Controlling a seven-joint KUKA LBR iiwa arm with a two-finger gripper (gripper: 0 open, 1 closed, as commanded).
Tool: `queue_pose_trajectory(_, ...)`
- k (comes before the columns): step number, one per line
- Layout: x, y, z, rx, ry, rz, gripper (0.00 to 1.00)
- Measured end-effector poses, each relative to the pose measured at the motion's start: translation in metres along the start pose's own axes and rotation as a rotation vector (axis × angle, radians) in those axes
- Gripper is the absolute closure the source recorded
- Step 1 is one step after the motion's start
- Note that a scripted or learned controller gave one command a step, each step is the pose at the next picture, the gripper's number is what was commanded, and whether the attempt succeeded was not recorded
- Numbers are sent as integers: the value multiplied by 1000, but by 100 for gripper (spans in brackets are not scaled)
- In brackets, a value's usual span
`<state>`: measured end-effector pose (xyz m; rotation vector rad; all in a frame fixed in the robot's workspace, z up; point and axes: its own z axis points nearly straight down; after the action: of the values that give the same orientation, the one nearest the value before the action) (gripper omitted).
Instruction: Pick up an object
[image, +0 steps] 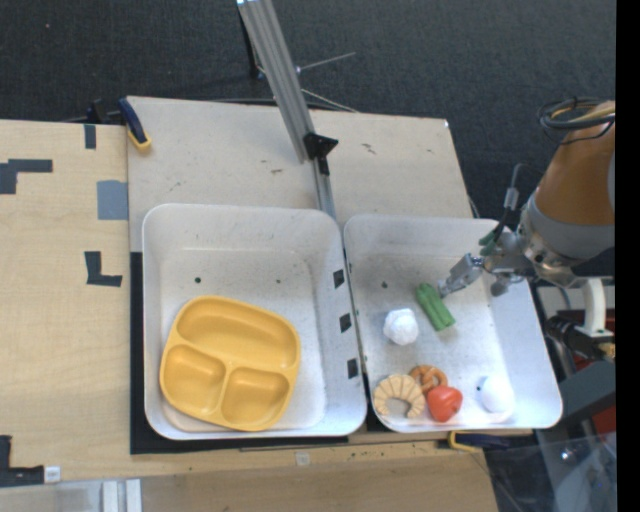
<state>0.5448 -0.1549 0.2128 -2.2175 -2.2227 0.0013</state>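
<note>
The right white bin (400, 236) holds a green block (435, 307), a white ball (401, 326), a croissant (400, 394), a small pretzel-like pastry (428, 376), a red tomato-like piece (444, 403) and a white egg-shaped object (493, 394). My gripper (482, 273) hangs over the bin's right side, just up and right of the green block. Its fingers are spread apart with nothing between them.
The left white bin (240, 235) carries a yellow divided plate (231, 361). A slanted metal pole (290, 95) crosses the back of the bench. The arm's orange band (580, 175) stands at the right edge.
</note>
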Motion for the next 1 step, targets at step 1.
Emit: queue_pose_trajectory(1, 0, 0, 0, 0, 0, 0, 0)
